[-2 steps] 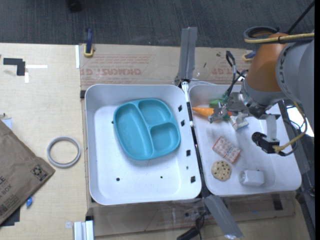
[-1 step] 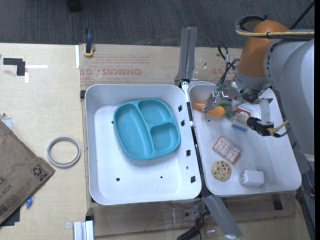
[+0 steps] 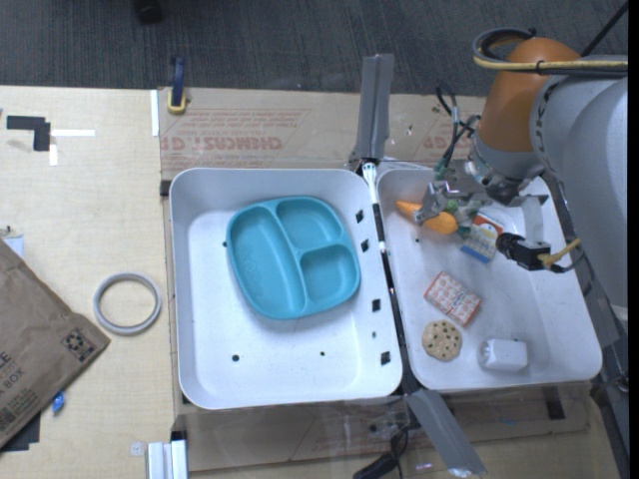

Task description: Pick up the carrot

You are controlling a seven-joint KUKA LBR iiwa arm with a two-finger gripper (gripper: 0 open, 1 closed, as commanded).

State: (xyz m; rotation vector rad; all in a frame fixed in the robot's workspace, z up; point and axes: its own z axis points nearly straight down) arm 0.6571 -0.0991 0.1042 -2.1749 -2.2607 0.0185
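Camera view: carrot (image 3: pixel 425 216) lies at right bin's (image 3: pixel 559 367) back-left corner, directly under gripper (image 3: pixel 439 204); grasp state indeterminate.

Dark grey carpet floor (image 3: pixel 280 18) along the far edge. Light wood bench (image 3: pixel 80 218) takes up the left and near area, with black tape marks (image 3: pixel 28 128) far left. Cardboard sheet (image 3: pixel 260 128) with red print lies under the bins' far side. Tape roll (image 3: pixel 127 301) and brown box (image 3: pixel 35 347) near left. Even, flat light.
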